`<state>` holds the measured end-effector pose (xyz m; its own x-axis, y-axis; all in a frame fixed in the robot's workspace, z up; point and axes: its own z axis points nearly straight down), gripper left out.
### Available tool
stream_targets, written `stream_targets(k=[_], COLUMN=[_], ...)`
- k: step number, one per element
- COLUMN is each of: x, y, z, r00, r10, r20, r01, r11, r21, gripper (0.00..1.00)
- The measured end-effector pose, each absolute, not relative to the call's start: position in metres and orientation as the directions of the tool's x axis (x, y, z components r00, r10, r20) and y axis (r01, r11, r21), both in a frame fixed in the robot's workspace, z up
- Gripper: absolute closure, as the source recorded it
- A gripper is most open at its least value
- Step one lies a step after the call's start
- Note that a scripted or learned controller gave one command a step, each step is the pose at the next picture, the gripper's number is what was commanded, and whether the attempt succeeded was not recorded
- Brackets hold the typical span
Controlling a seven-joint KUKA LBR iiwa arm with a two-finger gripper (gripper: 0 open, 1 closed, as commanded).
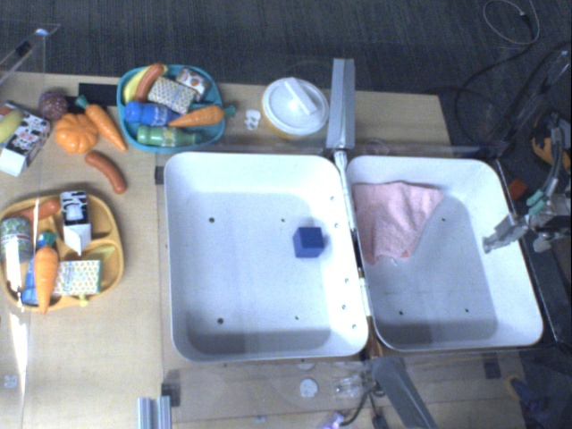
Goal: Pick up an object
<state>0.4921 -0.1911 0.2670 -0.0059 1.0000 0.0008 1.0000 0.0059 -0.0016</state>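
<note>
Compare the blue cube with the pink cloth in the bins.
The blue cube is small, solid and boxy; the pink cloth is larger, soft and rumpled. The blue cube sits near the middle of the left bin; the pink cloth lies in the right bin, against its upper left corner. Both rest on a white bin floor, apart from the gripper.

Two white bins side by side on the bench. Left bin (223,329) has a small blue cube (308,241) sitting a bit right of centre. Right bin (465,324) has a pink cloth (393,217) bunched in its upper left corner, up against the divider. The gripper (502,233) hangs over the right bin's right rim, nothing between its fingers that I can make out. Toy food sits in a blue bowl (170,105) and a yellow tray (61,250) off to the left.
</note>
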Motion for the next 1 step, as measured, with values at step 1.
stream_targets(k=[1], x=[0.4880], y=[-0.2051], z=[0.3307], r00=[0.189], r10=[0.982], r20=[-0.001], r01=[0.982], r11=[-0.189], r21=[0.004], gripper=[0.00])
